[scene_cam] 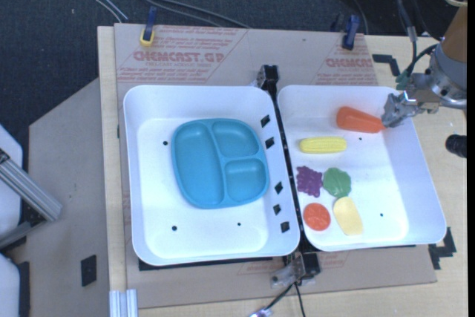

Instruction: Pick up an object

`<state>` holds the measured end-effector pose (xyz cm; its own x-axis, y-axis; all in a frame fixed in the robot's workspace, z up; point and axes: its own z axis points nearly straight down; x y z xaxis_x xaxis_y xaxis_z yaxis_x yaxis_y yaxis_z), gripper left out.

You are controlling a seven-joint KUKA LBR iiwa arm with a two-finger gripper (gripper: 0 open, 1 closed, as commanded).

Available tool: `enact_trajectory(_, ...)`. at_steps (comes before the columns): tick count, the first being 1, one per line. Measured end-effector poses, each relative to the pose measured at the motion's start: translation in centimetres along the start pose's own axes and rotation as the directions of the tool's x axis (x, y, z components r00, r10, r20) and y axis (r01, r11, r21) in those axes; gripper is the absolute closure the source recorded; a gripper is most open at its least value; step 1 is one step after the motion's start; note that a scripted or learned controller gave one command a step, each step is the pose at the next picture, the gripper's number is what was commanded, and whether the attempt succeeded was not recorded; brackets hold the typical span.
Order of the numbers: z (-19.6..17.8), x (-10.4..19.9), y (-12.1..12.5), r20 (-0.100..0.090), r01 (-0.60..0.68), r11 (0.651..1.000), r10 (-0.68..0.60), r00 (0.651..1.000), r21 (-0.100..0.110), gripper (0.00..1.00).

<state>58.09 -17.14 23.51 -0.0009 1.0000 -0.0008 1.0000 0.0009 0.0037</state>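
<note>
Objects to pick all sit in the right bin (pixel 415 182). Table (pixel 111 159) carries both bins side by side; left bin (pixel 141 182) holds a blue divided tray (pixel 220 162). Right bin, by size: orange carrot (pixel 358 119) near the far wall, yellow corn (pixel 322 145) just below it, then yellow piece (pixel 347 216), green piece (pixel 336 181), purple grapes (pixel 309 179) and red-orange round piece (pixel 318 216) clustered near the front. My tool (pixel 393 112) is at the carrot's right end, right beside it; can't tell its opening or any contact.
</note>
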Motion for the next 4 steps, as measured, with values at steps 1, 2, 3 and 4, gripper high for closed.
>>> enact_trajectory(1,-0.6,5.1,-0.2,-0.004,0.005,1.0,-0.005,1.0,0.004,1.0)
enact_trajectory(2,0.8,10.5,0.5,-0.004,0.005,1.0,-0.005,1.0,0.006,1.0)
enact_trajectory(3,-0.1,16.4,0.8,-0.003,0.005,1.0,-0.005,1.0,0.002,1.0)
enact_trajectory(4,-0.7,21.4,1.5,-0.003,0.005,1.0,-0.005,1.0,0.002,1.0)
